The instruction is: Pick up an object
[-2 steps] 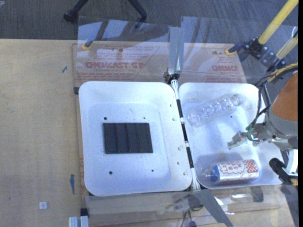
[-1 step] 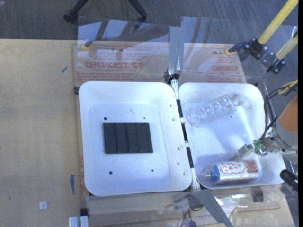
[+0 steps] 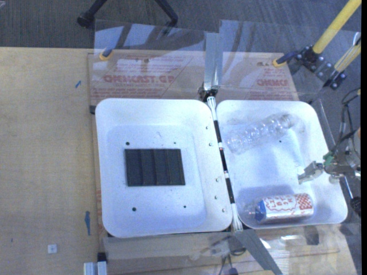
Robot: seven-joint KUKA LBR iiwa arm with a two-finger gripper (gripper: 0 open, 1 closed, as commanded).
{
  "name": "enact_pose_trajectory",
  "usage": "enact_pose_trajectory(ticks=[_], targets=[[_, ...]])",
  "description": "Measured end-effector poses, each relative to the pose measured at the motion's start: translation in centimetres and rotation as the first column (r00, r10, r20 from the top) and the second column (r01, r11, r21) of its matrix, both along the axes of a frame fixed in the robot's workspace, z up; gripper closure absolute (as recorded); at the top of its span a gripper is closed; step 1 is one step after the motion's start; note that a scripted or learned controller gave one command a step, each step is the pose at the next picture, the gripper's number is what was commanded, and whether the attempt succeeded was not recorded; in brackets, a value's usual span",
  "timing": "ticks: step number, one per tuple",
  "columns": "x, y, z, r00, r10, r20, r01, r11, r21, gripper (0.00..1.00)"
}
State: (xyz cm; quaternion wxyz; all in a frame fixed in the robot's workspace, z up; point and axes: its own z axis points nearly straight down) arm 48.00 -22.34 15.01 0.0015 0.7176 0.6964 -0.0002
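A red-and-white patterned tube (image 3: 282,206) with a blue cap lies at the right bin's (image 3: 321,125) near edge. Beyond it, the hand (image 3: 312,172) hovers open, holding nothing. Farther back lies a clear plastic bottle (image 3: 258,133).

Small silver-grey metal gripper (image 3: 309,172) with pale slim fingers, tiny green spot on the body behind them, thin dark cables looping above, metallic bracket parts at right edge, rest of arm cropped
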Motion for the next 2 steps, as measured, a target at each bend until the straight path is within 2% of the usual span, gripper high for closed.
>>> enact_pose_trajectory(ticks=[1, 2], targets=[[0.2, 8.1, -6.2, 0.94, 0.342, 0.006, -0.342, 0.94, -0.003, 0.0], [-0.1, 6.3, -4.3, 1.0, -0.024, -0.001, 0.024, 1.0, 0.0, 0.0]])
